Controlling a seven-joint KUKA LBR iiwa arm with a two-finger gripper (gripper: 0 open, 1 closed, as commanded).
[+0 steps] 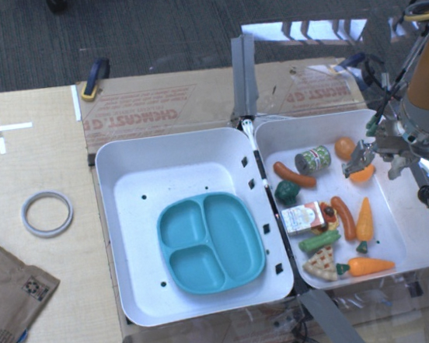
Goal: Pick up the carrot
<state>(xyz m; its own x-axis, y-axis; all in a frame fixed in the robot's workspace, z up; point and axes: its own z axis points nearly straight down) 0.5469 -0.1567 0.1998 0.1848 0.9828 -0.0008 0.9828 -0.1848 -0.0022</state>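
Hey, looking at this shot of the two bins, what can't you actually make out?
- Gripper: too small and blurred in the camera view to judge its opening.
- Orange piece under it: partly covered by the gripper.
- Carton: label too small to read.
- Arm: cut off by the right edge.

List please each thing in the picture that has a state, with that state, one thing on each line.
carrot: lying flat at the right bin's near edge, not gripped.
second carrot: lying in the right bin, pointing away.
can: lying on its side.
divided tray: right way up in the left bin.
tape roll: flat on the bench.
gripper: low over the right bin's far side, beside an orange slice.
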